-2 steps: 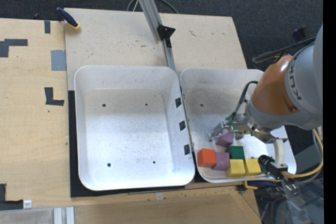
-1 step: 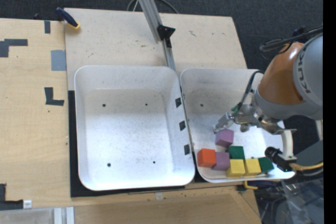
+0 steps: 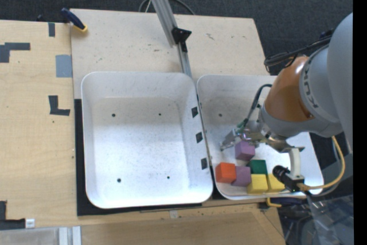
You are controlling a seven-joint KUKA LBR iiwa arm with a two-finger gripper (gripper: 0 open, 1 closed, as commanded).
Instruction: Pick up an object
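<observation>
Purple foam-like cube (image 3: 245,150) sits in the right-hand shallow white bin (image 3: 221,100), just under the grey two-finger gripper (image 3: 241,140), at the upper edge of a cluster of blocks near the bin's front wall. Just beside it lie a second purple block (image 3: 242,175), an orange cube (image 3: 226,172), a green cube (image 3: 258,166) and a yellow cube (image 3: 258,183). Whether the claw is spread or pressed together I cannot tell, since the wrist and its cables cover the tips.

The likeliest trouble, as I judge it, is crowding: the blocks lie so near each other that a finger could land on a neighbour, shoving the pile or pinching a corner so the cube slips out on the lift.

The purple cube is roughly equal-sided, so it has no clear long axis; it looks turned slightly askew to the bin walls
</observation>
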